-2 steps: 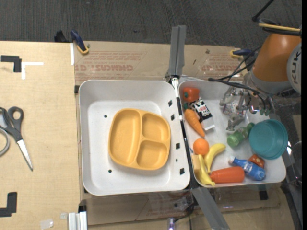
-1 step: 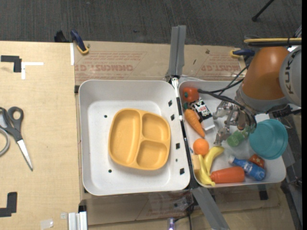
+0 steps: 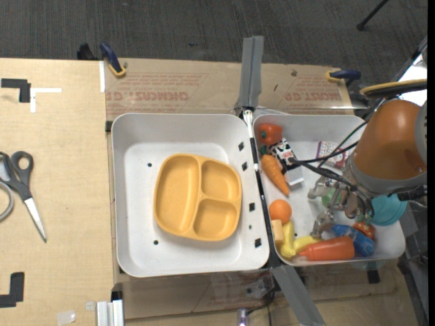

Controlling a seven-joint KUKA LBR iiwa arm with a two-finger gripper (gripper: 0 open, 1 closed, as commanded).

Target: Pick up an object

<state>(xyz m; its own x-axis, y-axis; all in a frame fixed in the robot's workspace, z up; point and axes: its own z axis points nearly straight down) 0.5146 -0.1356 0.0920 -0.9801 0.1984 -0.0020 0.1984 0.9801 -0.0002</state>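
Observation:
My gripper (image 3: 330,206) hangs low inside the right bin (image 3: 307,115), at its right middle, under the orange band of the arm (image 3: 389,145). Just below it lie a long red-orange toy (image 3: 329,250) and a blue toy (image 3: 365,245). A teal cup (image 3: 390,211) sits at its right, partly behind the wrist. To its left are an orange ball (image 3: 280,210), a carrot (image 3: 275,173), a yellow banana (image 3: 293,244) and a small wooden block (image 3: 276,231). Nothing can be seen held in the gripper.
A red tomato toy (image 3: 270,132) and a black-and-white toy (image 3: 286,155) lie at the right bin's far left. The left bin (image 3: 129,182) holds a yellow divided plate (image 3: 198,197). Scissors (image 3: 24,190) lie on the bench at far left.

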